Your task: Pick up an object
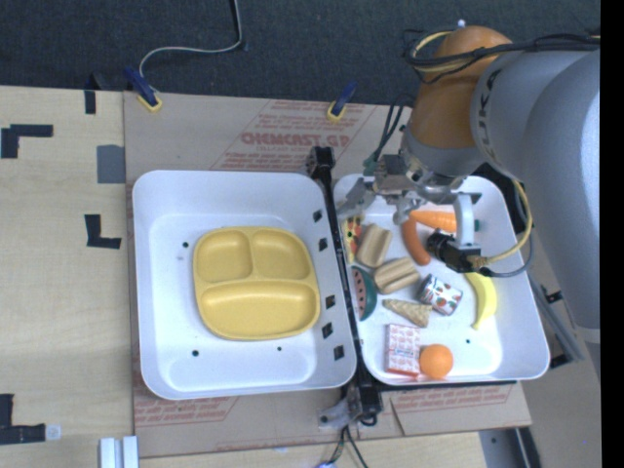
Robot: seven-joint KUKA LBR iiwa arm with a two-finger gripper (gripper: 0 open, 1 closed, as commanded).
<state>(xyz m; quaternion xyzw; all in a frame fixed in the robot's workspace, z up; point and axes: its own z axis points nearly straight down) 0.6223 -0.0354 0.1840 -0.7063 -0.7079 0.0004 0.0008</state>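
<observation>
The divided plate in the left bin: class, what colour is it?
Yellow. The divided plate shows best in the camera view, lying in the left bin.

Grey arm [546,135] reaches in from right, orange-banded wrist bent down, gripper [405,195] low.

The right bin [526,354] was crowded: a carrot [432,219], hot dog [417,247], bread roll [395,274], can [441,294], banana [483,300], wedge [409,310], packet [401,347] and orange [437,361] lay close together, with bare floor mainly along its right edge and near corner. The arm [507,96] covered its far edge. In the left bin [161,291], a yellow tray [256,283] filled the middle, leaving open strips along every edge.
</observation>
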